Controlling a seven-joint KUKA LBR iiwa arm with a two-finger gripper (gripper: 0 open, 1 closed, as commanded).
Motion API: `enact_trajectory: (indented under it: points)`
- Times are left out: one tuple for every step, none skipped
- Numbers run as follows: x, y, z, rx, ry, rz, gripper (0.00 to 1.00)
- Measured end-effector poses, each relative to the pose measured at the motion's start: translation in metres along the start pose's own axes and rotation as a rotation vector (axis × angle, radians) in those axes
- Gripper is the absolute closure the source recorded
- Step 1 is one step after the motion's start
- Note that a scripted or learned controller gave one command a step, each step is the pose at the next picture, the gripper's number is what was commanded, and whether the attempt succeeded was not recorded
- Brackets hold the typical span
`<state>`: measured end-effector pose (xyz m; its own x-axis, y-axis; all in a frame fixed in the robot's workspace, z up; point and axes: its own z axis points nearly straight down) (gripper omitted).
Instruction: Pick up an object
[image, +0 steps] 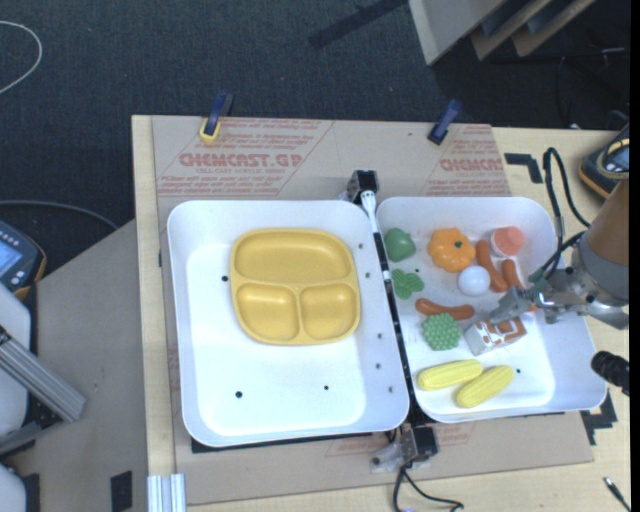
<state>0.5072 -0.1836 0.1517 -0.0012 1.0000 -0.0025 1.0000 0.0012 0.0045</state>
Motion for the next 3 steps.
enact_trajectory:
  points:
    - [0.058, -0.029, 0.004, 0.009, 0.007, -0.003, 0.0]
    - [0.095, -0.028, 0.014, 0.008, 0.006, -0.002, 0.0]
    - [0.083, 0.017, 0.047, -0.003, -0.002, 0.002, 0.0]
